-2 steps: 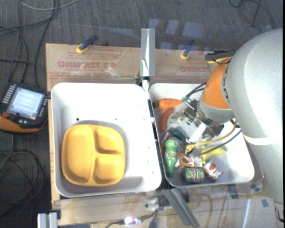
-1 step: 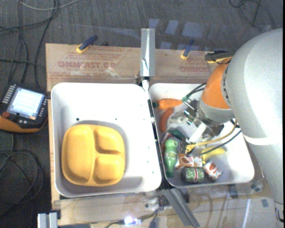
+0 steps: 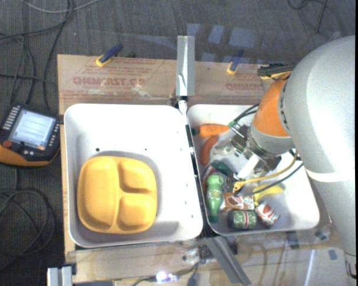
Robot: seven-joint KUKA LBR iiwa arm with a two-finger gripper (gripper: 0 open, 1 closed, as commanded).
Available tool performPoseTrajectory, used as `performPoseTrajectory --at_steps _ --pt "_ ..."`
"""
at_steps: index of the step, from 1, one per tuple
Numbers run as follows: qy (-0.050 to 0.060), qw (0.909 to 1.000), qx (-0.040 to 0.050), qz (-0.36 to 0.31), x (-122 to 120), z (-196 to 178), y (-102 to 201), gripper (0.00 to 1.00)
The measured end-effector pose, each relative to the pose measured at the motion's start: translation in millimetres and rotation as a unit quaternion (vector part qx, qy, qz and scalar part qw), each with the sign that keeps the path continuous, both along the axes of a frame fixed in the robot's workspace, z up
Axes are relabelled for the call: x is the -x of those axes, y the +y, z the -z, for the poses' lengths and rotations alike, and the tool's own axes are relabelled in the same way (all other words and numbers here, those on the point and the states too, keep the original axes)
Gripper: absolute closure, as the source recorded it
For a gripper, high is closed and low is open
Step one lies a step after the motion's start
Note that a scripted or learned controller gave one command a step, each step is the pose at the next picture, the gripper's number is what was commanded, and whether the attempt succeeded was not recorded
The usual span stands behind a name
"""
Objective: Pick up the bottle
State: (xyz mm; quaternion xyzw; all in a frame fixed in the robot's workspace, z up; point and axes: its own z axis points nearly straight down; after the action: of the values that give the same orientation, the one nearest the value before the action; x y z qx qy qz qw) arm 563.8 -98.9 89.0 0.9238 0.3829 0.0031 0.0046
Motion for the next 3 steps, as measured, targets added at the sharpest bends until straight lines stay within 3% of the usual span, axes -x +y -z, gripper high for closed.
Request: performPoseTrajectory --at_steps 1,2,3 --pt "0.003 1.0000 0.0008 0.000 1.9 -8.3 -1.1 1.00" --pt "0.003 1.0000 0.0011 0.000 2.0 -8.2 -1.3 0.00" --pt "0.006 1.0000 0.0005 0.000 3.2 -15.5 -0.8 1.00"
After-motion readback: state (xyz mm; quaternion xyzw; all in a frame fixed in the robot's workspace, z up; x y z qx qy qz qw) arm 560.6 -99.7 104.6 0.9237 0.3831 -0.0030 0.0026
